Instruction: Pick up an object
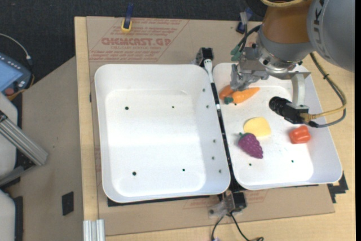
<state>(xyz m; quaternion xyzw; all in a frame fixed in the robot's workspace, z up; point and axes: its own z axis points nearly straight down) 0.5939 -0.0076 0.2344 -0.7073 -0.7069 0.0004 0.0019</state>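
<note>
Cardboard sheeting covers the bench beneath two shallow white bins, the left bin (113,121) bare down to its dark drain holes, the right bin (324,163) holding four toy foods. My arm reaches in from the right, orange band above the wrist, and my gripper (241,87) hangs low over the far corner of the right bin, directly above the carrot (243,96). Whether my fingers are apart or closed cannot be told from this angle; the wrist housing hides them, so no hold on the carrot can be claimed.

The carrot lies near the divider between the bins, its green top pointing toward the left bin. Nearer the camera sit a yellow piece (257,126) touching a bunch of purple grapes (251,145), with a red pepper (300,134) well apart toward the right wall.

By my reading, the step in hand is the descent onto the carrot, just before or at the grasp. The next move calls for closing squarely across its narrow body, then lifting straight up, clear of the bin wall and divider.
</note>
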